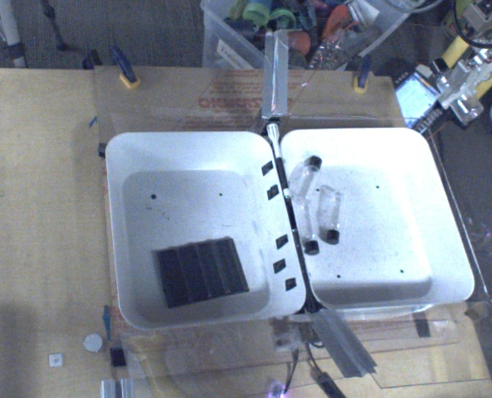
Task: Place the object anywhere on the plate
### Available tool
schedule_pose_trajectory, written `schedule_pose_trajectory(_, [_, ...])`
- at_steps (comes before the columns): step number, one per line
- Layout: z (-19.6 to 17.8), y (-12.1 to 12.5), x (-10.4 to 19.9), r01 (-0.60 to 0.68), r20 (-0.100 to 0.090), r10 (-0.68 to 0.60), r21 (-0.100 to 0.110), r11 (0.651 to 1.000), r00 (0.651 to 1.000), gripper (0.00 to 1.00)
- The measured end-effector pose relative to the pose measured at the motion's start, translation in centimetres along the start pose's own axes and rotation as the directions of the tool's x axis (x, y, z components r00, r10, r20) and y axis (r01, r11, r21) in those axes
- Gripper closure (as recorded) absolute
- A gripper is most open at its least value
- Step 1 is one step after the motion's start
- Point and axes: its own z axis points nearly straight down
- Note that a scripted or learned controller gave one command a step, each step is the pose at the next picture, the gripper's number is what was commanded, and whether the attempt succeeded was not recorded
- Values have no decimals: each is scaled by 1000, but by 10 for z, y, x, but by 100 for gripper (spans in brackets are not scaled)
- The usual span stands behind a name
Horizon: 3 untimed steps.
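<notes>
Dark, ribbed and rectangular, the plate lies flat on the near floor of the left bin, a shallow white tray with rounded corners. The object, a loose cluster of clear, tube-shaped vials with black caps, lies in the right bin against its left wall, well apart from the plate.

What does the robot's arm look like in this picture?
At the top right edge, a pale grey metal part with a yellow piece and dark cables nearby is probably the arm's end. Its shape is too blurred to say more.
</notes>
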Motion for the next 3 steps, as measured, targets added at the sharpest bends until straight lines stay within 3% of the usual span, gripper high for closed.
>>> schedule_pose_trajectory(1, [-1,-4,-10,-606,0,606,2,795,795,100])
schedule_pose_trajectory(2, [0,-51,-138,-617,0,617,2,787,787,100])
schedule_pose_trajectory(3, [0,-23,-63,-507,-1,507,6,862,862,100])
